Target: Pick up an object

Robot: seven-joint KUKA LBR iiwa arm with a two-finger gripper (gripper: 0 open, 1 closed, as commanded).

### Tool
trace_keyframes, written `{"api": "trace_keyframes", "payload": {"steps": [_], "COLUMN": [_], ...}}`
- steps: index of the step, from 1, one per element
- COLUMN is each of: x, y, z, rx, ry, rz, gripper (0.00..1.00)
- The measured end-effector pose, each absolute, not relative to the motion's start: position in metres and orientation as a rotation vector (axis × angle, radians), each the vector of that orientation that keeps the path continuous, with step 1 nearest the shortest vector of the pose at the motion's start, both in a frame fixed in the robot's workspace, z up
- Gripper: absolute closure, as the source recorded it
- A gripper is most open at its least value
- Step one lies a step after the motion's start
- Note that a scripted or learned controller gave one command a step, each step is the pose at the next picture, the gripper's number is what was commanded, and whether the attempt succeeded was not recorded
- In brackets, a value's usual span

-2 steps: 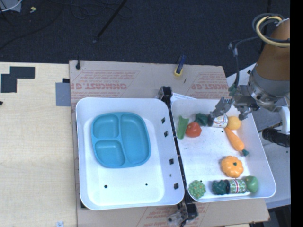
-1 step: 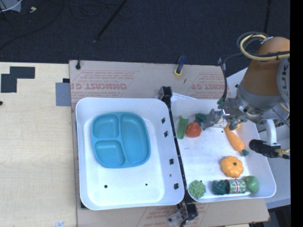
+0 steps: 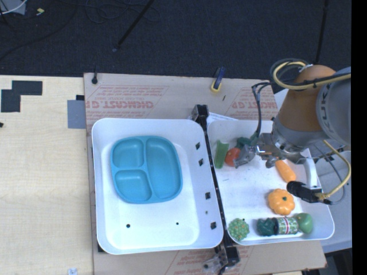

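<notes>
Stood on a pale wooden bench (image 3: 40, 176) under a sheet of printed cardboard (image 3: 149, 99), dark carpet (image 3: 172, 27) with loose cables behind. Held a blue divided plate (image 3: 146, 169) in the left bin (image 3: 109, 222). Held in the right bin (image 3: 321, 231) a small red object (image 3: 231, 157) beside a green piece (image 3: 220, 153), an orange carrot (image 3: 285, 170), an orange pumpkin (image 3: 280, 201), a green round thing (image 3: 238, 228) and a bottle (image 3: 285, 226). Hung the gripper (image 3: 245, 153) just beside the red object; could not tell whether fingers were spread or closed
</notes>
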State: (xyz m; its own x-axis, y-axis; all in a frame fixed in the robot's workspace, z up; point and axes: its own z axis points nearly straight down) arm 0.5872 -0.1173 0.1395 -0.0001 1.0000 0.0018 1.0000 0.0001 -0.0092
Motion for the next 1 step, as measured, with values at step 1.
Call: {"api": "trace_keyframes", "payload": {"steps": [1], "x": [0.5864], "y": [-0.1154], "z": [0.0861], "rx": [-2.218], "ry": [-2.216], "rz": [0.006], "gripper": [0.0]}}
